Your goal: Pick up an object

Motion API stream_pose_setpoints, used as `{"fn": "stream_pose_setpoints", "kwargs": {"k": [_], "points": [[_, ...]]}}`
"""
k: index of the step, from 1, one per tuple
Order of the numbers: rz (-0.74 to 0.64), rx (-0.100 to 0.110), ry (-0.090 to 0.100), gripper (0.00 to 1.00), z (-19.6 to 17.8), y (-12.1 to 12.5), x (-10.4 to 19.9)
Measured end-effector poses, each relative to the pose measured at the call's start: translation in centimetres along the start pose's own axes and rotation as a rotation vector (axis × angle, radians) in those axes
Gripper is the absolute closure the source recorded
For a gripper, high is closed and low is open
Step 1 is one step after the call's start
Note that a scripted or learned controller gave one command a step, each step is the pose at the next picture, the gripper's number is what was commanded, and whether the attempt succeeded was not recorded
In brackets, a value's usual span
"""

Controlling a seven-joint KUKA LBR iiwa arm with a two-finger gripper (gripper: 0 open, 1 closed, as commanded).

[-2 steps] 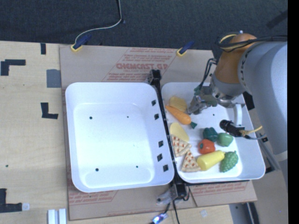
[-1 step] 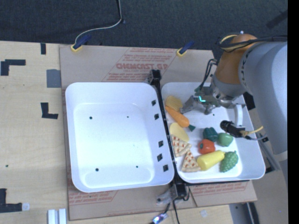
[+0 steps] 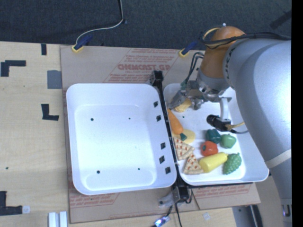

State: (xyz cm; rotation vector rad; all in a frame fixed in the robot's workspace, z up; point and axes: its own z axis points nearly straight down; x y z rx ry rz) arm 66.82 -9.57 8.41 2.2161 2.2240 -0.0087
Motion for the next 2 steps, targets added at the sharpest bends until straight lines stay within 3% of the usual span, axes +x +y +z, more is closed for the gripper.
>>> {"fn": "stream_pose_setpoints", "kwargs": {"k": [1,2], "points": [[0.001,-0.001,0.003,1.0,-1.0,0.0,0.0],[-0.001,-0.011,0.021,1.0,-7.6,0.4,7.4]]}}
